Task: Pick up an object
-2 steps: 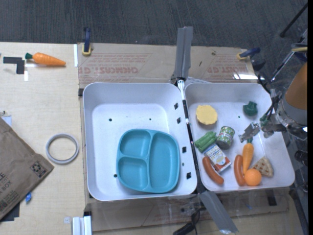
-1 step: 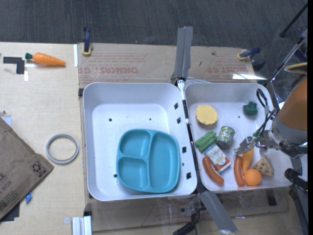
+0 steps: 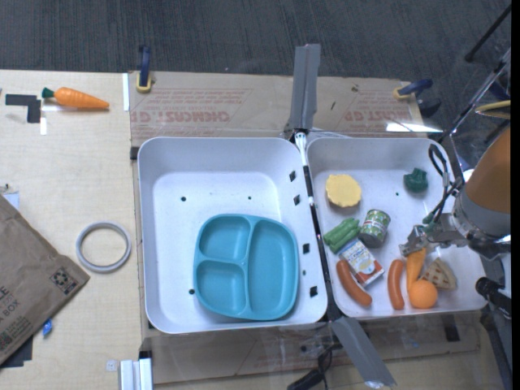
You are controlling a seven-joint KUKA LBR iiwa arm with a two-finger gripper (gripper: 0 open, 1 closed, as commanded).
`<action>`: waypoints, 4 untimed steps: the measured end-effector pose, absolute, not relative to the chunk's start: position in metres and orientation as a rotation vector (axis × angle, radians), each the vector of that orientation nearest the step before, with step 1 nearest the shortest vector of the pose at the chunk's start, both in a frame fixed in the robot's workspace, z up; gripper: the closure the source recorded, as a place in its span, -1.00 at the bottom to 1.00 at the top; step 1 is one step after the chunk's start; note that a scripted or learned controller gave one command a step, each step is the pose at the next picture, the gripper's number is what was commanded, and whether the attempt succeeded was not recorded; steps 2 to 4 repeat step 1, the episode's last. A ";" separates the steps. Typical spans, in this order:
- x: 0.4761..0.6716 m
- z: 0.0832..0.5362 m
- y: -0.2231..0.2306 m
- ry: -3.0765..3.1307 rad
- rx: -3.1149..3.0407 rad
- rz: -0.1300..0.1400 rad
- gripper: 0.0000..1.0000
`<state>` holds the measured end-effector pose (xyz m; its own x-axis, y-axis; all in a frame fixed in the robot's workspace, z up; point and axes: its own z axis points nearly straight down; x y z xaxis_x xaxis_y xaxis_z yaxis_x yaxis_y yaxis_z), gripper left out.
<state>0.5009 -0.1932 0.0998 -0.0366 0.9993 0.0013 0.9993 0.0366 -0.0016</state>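
The gripper (image 3: 420, 242) sits low in the right bin (image 3: 382, 149), near its right wall. It hangs just above the top end of a small carrot (image 3: 415, 264). Its dark tip is small in the camera view, so whether the jaws are spread or pressed together cannot be told. Nothing can be seen between them.

The carrot is most likely the thing to pick up, since the jaws are right over it. It stands almost straight up and down in the view. Its low end touches an orange ball-shaped fruit (image 3: 422, 294). A tan wedge, maybe a slice of toy pizza (image 3: 439, 275), lies just to its right. A red sausage (image 3: 396, 283) lies just to its left. The toys are packed tight here, so the jaws have little room on each side.

A bit further left are a small snack box (image 3: 361, 262), a second sausage (image 3: 354, 285), a green can (image 3: 374, 227) and a green pea pod (image 3: 341, 234). Above them are a round yellow cookie (image 3: 344, 190) and a small dark green toy (image 3: 416, 180).

The left bin (image 3: 162, 242) holds a blue plate with 3 parts (image 3: 246, 266). It may be kept apart so the arm has room to work.

Out on the bench, well apart from the bins, are another carrot (image 3: 75, 98), a roll of tape (image 3: 103, 245) and a cardboard box (image 3: 28, 279).
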 end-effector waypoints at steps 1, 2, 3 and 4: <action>0.515 0.192 -0.141 -2.262 -2.181 0.002 1.00; 0.515 0.192 -0.141 -2.262 -2.181 0.002 1.00; 0.515 0.192 -0.141 -2.262 -2.181 0.002 1.00; 0.515 0.192 -0.141 -2.262 -2.181 0.002 1.00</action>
